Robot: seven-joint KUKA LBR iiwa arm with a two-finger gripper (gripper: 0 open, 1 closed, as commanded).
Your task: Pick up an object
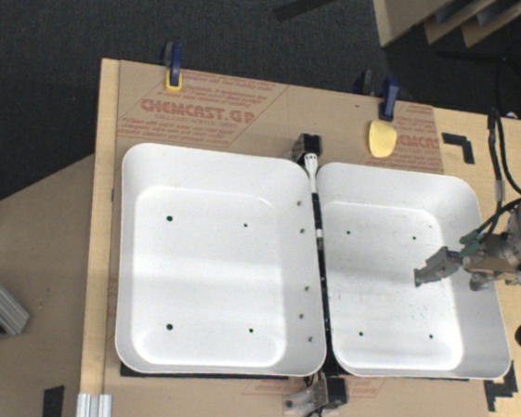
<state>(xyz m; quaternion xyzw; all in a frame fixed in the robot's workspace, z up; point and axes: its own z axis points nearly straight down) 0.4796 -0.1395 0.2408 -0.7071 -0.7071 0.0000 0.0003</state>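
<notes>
Claw over right bin, only pickable obj lies outside it

Gripper (433,268) hangs over right half of the right bin (375,351), low; released or clenched: can't tell, nothing seen held. Only candidate is a small yellow obj (382,138), on the board just past right bin's far rim, far-left of claw, well apart. Long axis roughly near-far.
</notes>
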